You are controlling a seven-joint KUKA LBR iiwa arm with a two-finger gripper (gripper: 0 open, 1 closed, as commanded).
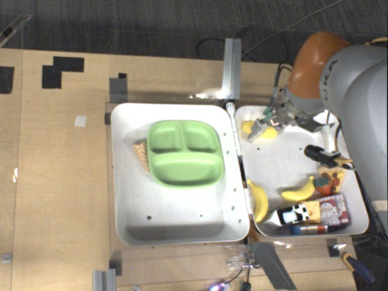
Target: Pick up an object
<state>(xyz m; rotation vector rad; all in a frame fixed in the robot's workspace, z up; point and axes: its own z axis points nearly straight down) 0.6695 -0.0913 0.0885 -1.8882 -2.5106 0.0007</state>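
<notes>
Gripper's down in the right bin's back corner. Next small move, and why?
Probably close the fingers, then lift a little to test the grasp. The gripper sits low in the right bin, right at the small yellow object by the back-left corner. Whether that object lies between the fingers is too small to tell, so check before lifting further.

You see the grey arm (364,96) cut off by the right edge. The green tray (183,152) hides most of a tan item (141,154). The gripper (262,128) partly covers a yellow object (267,133) too small to identify.
</notes>
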